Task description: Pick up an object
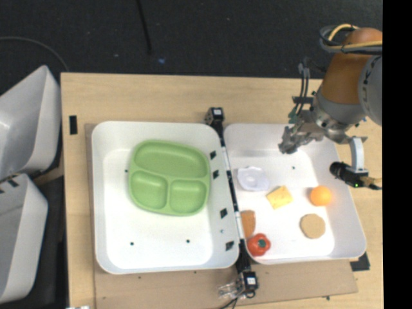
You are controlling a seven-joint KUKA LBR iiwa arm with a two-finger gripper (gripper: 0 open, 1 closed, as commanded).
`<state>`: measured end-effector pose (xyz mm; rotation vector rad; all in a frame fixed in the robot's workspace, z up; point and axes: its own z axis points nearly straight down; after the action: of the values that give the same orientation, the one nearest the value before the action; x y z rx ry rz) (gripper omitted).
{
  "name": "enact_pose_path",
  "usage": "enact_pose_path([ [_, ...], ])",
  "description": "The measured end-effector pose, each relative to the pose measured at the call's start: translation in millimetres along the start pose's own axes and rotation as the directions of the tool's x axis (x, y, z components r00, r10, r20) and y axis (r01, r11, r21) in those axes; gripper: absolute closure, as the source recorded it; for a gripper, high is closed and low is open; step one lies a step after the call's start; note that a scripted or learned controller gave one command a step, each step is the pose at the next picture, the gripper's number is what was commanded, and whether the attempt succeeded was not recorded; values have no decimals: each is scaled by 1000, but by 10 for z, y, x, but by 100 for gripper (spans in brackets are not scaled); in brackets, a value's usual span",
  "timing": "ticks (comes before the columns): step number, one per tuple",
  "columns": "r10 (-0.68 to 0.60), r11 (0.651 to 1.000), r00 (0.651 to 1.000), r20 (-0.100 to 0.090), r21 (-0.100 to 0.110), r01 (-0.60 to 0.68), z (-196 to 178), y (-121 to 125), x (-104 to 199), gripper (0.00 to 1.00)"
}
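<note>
A: Entry. The gripper [291, 140] hangs over the upper part of the right bin [341, 237], near its back wall. Nothing sits between the fingers; whether they are spread or closed cannot be told at this angle (they blur into one dark grey lump).

B: Candidates for the pick?

A: All in the right bin, below the gripper: a small white lid-like disc [251, 178] nearest, a yellow cheese-like wedge [279, 197], an orange ball [320, 196], a tan round cookie-like piece [313, 226], a red tomato-like toy [258, 244] and an orange-brown slice [248, 221] against the divider. The green divided plate [170, 176] lies alone in the left bin [109, 237].

B: Risks from here?

A: Judged only. The bin floor directly beneath the gripper looks bare, so a straight descent likely closes on nothing. The white disc is flat and pale on white; fingers could skid over it. The ball may roll away if touched off-centre. The tomato and the slice sit tight to the bin wall (little room for a finger on that side), so a collision with the rim is plausible.

B: Safest target?

A: Probably the wedge, standing apart from its neighbours.
</note>
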<state>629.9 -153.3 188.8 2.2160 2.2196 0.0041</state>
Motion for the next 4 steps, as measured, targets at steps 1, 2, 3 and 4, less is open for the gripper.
enact_pose_path([
  [1, 0, 1000, 1000, 0, 0, 0, -520, 13, -18, 100],
  [2, -3, 1000, 1000, -1, 6, 3, -427, -158, 468, 100],
  [3, -4, 1000, 1000, -3, 5, 4, -558, -314, 977, 100],
  [4, -4, 1000, 1000, -2, 6, 4, -454, -432, 1503, 100],
])
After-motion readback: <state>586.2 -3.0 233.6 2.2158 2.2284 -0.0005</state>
